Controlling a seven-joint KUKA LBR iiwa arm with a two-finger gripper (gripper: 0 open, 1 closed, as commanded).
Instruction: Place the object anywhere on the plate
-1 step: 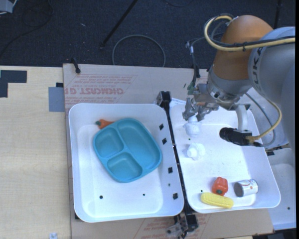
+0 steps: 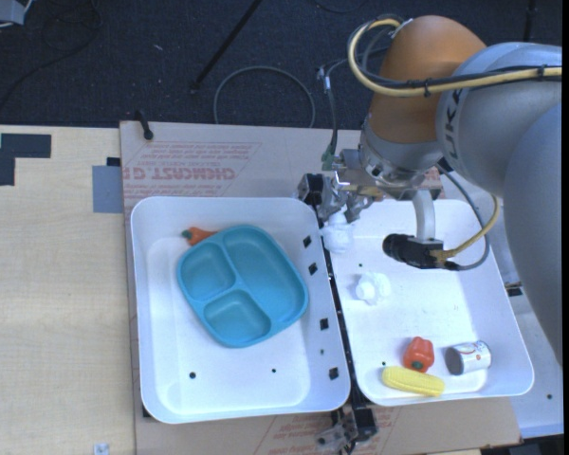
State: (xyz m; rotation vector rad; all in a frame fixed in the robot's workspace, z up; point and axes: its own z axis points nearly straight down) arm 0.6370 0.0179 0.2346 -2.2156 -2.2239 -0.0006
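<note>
The gripper (image 2: pixel 346 207) hangs at the far left corner of the right bin (image 2: pixel 493 387), beside the divider between the two bins, beneath the arm's orange band (image 2: pixel 427 60). Whether its fingers are spread or closed cannot be told: the wrist hardware hides them. Directly below the fingertips lies a small white object (image 2: pixel 338 238), touching or nearly touching them; whether it is between them cannot be told. A second white, lumpy object (image 2: pixel 371 286) rests nearer the camera and slightly right of the fingers, on the floor of the same bin.

Well apart from the fingers, along the near edge of the right bin, lie a red pepper (image 2: pixel 418 353), a yellow corn cob (image 2: pixel 412 380) just in front of it, and a white can (image 2: pixel 468 357) on its side to the right of the pepper.

To the left of the fingers, across the divider, the left bin (image 2: pixel 161 387) holds a blue three-compartment plate (image 2: pixel 240 283). An orange carrot-like object (image 2: pixel 197 236) lies against the plate's far left rim, outside the compartments. A black cable fitting (image 2: pixel 412 250) hangs to the right of the fingers, above the right bin.
</note>
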